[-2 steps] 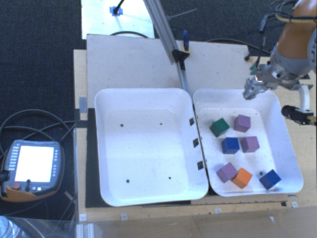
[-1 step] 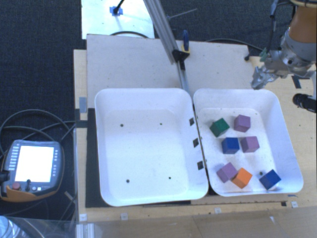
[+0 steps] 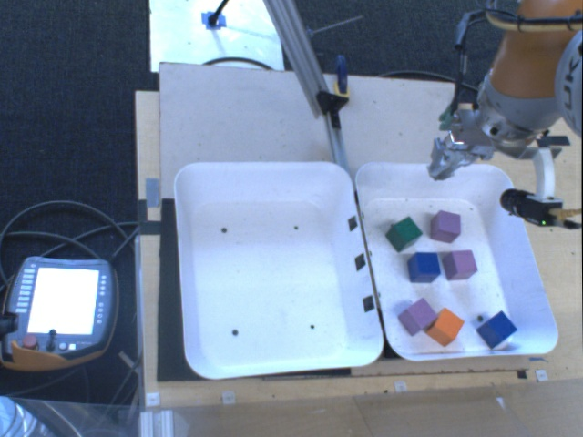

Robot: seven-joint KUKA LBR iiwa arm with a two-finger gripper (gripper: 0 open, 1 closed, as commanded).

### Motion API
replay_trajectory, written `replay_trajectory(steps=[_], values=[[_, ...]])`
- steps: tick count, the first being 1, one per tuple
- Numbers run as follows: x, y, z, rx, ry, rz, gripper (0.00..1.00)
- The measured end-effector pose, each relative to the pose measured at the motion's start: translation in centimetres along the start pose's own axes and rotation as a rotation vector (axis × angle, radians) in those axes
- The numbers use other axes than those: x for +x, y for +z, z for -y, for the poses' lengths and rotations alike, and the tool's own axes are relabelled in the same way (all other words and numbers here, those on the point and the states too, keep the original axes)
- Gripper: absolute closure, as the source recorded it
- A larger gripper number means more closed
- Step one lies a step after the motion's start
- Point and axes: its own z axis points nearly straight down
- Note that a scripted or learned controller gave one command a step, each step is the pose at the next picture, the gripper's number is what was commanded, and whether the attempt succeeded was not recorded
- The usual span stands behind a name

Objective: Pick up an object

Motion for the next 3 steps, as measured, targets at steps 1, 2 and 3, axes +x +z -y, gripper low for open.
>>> replay_trajectory(steps=[1, 2, 3], values=[[4.3, 1.2, 1.1, 0.001, 0.000, 0.000, 1.00], [9.5, 0.8, 1.7, 0.000, -0.001, -0.001, 1.00], [15.2, 0.7, 3.0, 0.001, -0.002, -0.001, 1.00]])
